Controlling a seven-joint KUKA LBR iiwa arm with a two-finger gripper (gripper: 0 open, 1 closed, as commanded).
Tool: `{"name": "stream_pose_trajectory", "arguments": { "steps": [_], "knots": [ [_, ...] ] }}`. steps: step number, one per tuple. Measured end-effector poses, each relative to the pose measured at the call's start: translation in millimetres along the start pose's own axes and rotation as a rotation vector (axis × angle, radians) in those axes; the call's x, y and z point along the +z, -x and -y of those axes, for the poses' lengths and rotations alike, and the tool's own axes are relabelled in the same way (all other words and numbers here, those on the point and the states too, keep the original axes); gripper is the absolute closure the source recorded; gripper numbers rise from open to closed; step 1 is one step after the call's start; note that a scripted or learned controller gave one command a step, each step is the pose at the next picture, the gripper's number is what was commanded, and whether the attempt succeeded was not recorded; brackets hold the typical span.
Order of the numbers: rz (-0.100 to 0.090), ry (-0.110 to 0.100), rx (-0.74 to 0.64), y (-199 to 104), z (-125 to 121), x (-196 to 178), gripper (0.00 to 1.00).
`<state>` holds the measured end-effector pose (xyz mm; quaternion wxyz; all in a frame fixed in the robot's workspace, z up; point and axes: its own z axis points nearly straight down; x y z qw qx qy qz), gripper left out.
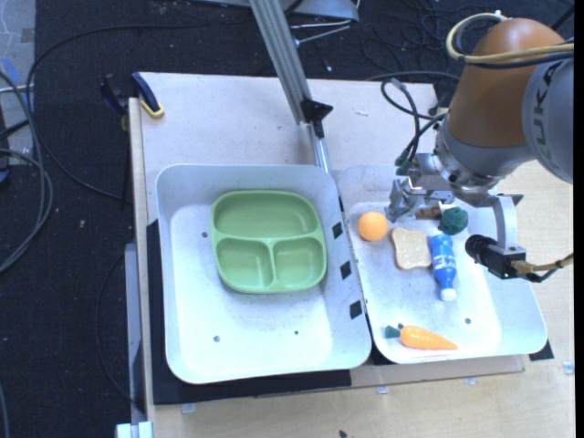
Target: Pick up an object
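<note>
A robot gripper (412,201), its open-or-closed state impossible to tell, hovers over the right bin (511,322) near an orange ball (371,225), which looks light, smooth and likely to roll, best grasped across its middle.

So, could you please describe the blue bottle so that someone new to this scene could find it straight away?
Look in the right-hand white bin, the one the arm reaches into. Near its middle lies a small blue bottle with a white cap towards the near edge, just right of a slice of bread. It is the only blue thing there; the ball and the carrot are orange.
</note>
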<state>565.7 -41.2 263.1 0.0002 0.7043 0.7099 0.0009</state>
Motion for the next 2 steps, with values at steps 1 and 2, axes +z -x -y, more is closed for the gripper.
{"name": "stream_pose_trajectory", "arguments": {
  "steps": [1, 2],
  "knots": [
    [0.000, -0.004, 0.001, -49.4, -13.1, 21.0, 1.00],
    [-0.001, -0.001, -0.001, -104.8, -14.8, 20.7, 1.00]
  ]
}}
